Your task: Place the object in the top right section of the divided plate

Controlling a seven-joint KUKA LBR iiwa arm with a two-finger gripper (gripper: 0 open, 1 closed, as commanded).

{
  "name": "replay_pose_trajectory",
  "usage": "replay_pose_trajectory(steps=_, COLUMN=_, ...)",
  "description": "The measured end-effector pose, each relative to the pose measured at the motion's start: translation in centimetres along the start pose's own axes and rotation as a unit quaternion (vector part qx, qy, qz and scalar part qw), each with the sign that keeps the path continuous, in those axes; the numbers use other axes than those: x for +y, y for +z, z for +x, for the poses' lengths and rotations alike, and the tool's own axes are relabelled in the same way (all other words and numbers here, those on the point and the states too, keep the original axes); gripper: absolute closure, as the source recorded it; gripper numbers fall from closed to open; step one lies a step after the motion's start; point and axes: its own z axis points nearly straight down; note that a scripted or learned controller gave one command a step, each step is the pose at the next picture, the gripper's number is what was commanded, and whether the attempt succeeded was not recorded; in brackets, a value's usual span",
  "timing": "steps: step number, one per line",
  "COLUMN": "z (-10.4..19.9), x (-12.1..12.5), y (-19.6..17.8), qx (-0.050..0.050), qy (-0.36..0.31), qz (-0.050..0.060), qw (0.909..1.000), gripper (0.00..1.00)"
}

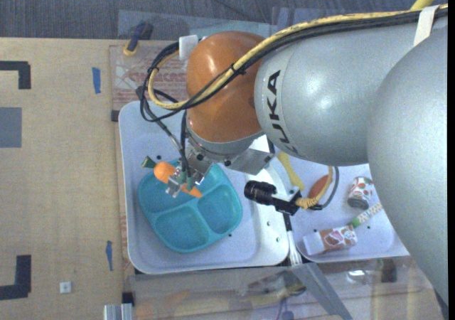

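1. Nearest the camera, the grey KUKA arm fills the right side of the view, its orange band sitting above the wrist.
2. Yellow and black cables loop off the wrist over the left bin.
3. Below the band, the gripper points down over the upper left part of the divided plate.
4. Its fingers look closed around a small orange object with a green tip, though the view is too small to be sure of a firm pinch.
5. That orange object sits at the plate's upper left edge, over the rim and partly above the white floor of the left bin.
6. Teal in colour, the plate has three sections and lies in the left bin, toward its middle.
7. In the right bin lie a red-and-white packet, a small red-and-white patterned item and an orange-red piece near the dividing wall.
8. Both bins rest on the light wooden table, which carries blue tape marks.
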Motion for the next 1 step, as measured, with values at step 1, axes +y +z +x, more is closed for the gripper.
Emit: replay_pose_trajectory(steps=1, z=-0.45, x=-0.30, y=1.47, qx=0.000, qy=0.034, qz=0.000, qw=0.9994, gripper=1.00)
